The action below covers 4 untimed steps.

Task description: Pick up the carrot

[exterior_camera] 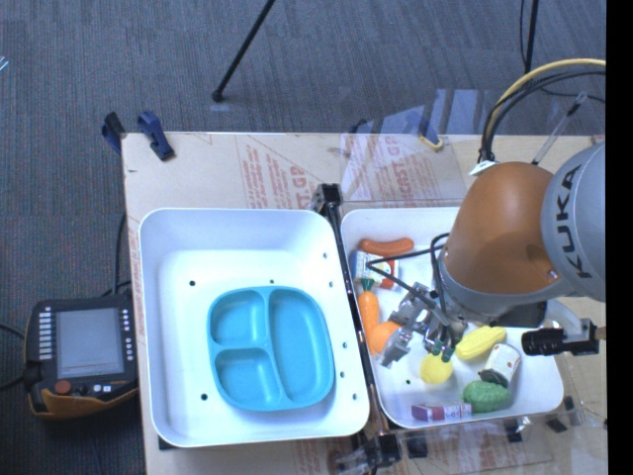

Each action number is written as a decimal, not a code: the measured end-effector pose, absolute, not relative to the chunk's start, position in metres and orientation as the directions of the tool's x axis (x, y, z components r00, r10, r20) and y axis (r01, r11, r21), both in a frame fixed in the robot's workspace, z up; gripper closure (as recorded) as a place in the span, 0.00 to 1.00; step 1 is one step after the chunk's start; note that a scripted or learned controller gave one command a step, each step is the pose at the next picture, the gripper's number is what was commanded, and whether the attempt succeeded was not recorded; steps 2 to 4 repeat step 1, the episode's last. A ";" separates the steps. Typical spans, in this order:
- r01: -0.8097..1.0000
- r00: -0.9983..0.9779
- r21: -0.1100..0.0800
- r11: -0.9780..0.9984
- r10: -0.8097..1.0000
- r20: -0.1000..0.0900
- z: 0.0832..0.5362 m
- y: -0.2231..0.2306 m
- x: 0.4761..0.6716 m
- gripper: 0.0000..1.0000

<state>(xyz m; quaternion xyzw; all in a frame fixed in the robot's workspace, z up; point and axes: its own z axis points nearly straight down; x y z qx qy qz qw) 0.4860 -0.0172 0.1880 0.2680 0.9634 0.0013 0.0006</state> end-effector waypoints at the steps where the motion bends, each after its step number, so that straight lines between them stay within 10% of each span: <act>1: 0.655 -0.756 0.000 0.756 0.655 0.001 0.234 0.034 0.477 1.00; 4: 0.655 -0.756 0.000 0.756 0.655 0.001 0.234 0.034 0.477 1.00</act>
